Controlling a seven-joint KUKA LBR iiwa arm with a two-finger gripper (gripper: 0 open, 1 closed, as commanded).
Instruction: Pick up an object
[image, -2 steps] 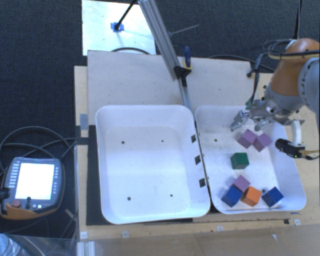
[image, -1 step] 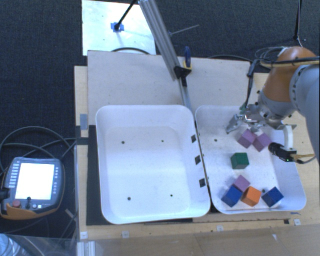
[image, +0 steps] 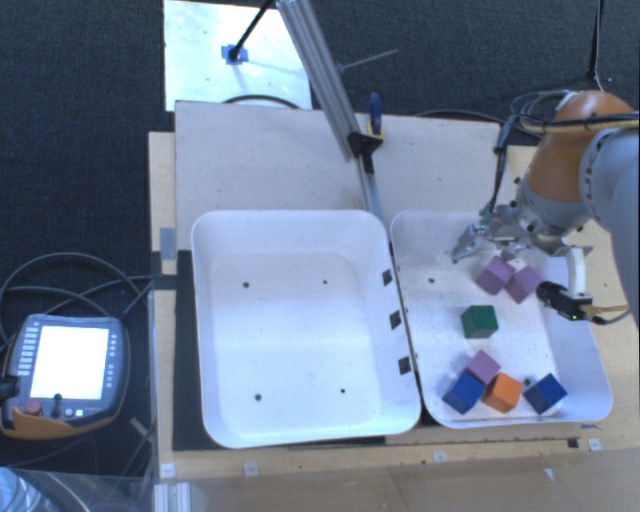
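In the right-hand shallow white plastic bin (image: 577, 345), two pale purple cubes (image: 507, 279) sit touching, just at five o'clock from the grey two-finger gripper (image: 487, 240); whether its claw is spread, I cannot tell

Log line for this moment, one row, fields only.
arm: over right bin far end | gripper: above two purple cubes | grasp: none seen | also in right bin: green cube, orange cube

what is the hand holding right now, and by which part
It cannot be told: the hand sits just above two purple blocks in the right bin, with no block seen between its fingers.
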